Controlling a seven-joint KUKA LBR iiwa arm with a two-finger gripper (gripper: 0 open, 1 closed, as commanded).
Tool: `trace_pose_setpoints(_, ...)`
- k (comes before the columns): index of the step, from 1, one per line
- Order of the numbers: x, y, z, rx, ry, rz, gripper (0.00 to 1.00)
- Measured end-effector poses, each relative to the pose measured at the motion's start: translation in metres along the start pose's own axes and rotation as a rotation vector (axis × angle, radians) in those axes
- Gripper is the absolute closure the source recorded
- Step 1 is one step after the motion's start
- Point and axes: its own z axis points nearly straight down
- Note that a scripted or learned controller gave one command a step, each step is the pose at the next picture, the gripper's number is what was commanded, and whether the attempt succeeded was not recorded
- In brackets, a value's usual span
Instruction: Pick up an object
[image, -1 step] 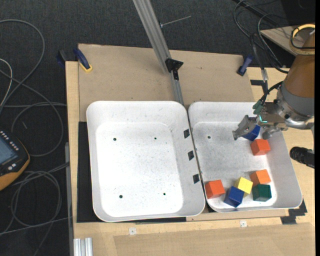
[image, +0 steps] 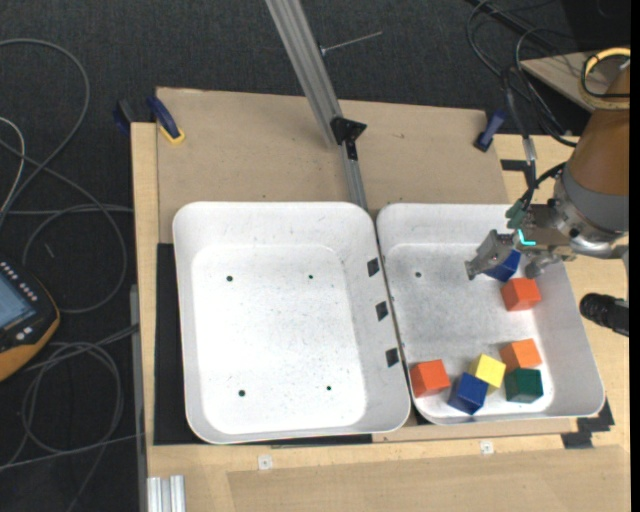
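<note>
My gripper (image: 512, 260) hangs over the upper part of the right bin (image: 440, 300), below the grey wrist with its orange band. A blue block (image: 507, 266) sits between its two grey fingers, which are shut on it. Just below the gripper an orange block (image: 521, 294) lies on the bin floor. Along the bin's front wall lie more blocks: an orange one (image: 430, 376), a blue one (image: 467, 392), a yellow one (image: 490, 370), another orange one (image: 521, 352) and a green one (image: 523, 384).
The left bin (image: 270, 320) stands beside the right one, with black clips (image: 381, 310) along the shared rim. A slanted metal pole (image: 320, 90) rises from the back of the bench. Cables lie on the floor at left.
</note>
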Motion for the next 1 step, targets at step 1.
trace_pose_setpoints(1,0.0081,-0.0013,0.0605,0.008,0.001,0.0,0.0)
